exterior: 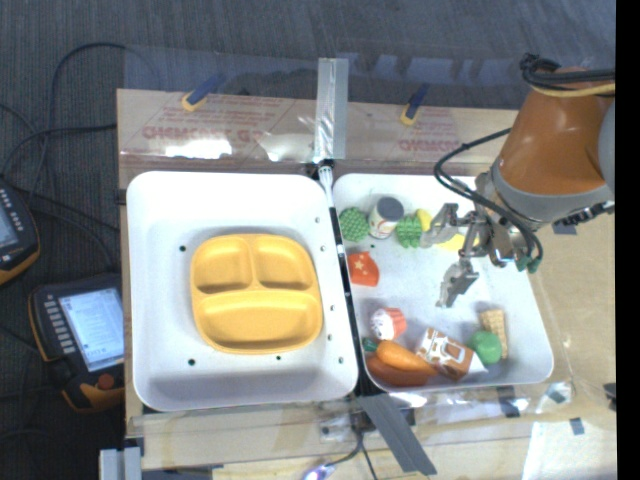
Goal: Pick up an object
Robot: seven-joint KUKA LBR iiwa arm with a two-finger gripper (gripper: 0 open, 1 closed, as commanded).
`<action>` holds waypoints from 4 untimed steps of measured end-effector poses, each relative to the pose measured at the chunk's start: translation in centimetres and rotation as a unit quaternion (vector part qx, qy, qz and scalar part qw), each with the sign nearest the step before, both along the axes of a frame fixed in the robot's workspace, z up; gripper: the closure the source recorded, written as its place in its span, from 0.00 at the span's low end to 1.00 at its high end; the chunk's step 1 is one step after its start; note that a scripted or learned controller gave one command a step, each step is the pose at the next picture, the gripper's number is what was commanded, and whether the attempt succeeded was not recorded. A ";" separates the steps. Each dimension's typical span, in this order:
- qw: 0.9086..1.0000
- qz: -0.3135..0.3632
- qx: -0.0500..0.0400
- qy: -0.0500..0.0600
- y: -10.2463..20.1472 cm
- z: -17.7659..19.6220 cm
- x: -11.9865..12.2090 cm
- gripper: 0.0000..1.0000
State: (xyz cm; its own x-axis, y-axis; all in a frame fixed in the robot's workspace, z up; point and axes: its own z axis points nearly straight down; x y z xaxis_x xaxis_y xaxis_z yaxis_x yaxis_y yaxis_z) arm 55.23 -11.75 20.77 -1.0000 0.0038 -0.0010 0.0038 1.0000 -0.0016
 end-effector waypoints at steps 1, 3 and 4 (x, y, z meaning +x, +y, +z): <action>0.989 -0.148 -0.001 -0.001 0.8 -9.6 4.8 0.00; 0.989 -0.145 -0.001 -0.006 -2.8 -11.7 4.2 0.00; 0.999 -0.051 -0.001 -0.006 -10.5 -11.9 8.1 0.00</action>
